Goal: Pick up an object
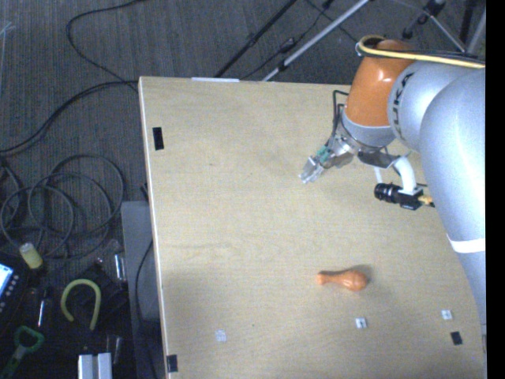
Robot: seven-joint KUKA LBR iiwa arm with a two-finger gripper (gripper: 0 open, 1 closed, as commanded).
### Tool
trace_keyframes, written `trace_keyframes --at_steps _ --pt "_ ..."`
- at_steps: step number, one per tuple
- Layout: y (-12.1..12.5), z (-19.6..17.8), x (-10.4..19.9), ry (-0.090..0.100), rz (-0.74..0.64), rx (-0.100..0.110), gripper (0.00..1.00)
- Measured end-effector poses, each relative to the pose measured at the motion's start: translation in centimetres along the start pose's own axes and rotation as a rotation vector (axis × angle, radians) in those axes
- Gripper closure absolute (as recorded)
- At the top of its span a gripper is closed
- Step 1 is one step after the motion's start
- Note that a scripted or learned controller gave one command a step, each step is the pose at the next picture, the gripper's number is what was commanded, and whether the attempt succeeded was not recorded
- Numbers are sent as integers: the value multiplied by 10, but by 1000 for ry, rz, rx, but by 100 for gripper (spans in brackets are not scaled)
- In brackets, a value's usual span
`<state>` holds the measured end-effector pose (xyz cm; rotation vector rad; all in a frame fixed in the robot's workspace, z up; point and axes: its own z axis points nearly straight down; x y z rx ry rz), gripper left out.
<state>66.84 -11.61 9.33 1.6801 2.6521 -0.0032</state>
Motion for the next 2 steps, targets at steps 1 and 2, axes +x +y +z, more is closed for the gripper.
trace_keyframes --at_steps 1,2 --pt "-8 -191 -17 0 170 0 100" --pt "-21 -89 38 3 180 2 100"
